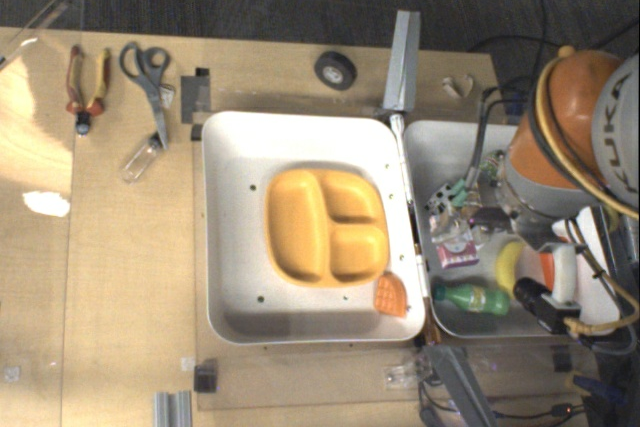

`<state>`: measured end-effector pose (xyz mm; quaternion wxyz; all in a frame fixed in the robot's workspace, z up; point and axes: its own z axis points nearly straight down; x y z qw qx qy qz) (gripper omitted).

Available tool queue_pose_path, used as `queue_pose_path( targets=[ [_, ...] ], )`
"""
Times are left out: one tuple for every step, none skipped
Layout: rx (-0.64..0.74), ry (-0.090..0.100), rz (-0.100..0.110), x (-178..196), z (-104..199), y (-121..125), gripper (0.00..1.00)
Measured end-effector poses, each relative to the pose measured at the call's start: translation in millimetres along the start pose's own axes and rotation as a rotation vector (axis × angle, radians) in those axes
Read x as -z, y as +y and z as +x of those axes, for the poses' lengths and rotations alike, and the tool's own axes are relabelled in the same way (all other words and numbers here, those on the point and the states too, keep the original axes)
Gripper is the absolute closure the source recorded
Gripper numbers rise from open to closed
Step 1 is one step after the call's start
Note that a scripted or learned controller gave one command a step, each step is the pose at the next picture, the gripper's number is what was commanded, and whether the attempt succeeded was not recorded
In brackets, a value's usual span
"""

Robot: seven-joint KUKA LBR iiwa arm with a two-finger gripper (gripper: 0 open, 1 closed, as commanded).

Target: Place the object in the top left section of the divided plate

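A yellow divided plate (325, 223) lies in the middle of the left white bin (235, 215). It has one long section on its left and two smaller ones on its right, all bare. An orange ridged piece (391, 295) rests on the bin floor just off the plate's lower right corner. My gripper (463, 205) hangs low over the right bin (440, 140), among a purple packet (458, 255) and small clutter, well right of the plate. The grey wrist with its orange band (572, 105) hides much of that bin.
The right bin also holds a green bottle (472, 298) lying on its side and a yellow object (509, 262). On the bench at the back left are scissors (150, 85), red pliers (85, 85) and a black tape roll (335, 69).
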<state>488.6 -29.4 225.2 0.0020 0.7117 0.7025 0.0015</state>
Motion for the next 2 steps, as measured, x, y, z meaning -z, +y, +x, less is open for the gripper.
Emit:
queue_pose_path(
  targets=[
    [0.055, 0.0, 0.002, -31.0, 44.3, 88.3, 1.0],
    [0.055, 0.0, 0.002, -30.7, 44.3, 88.5, 0.0]
  ],
)
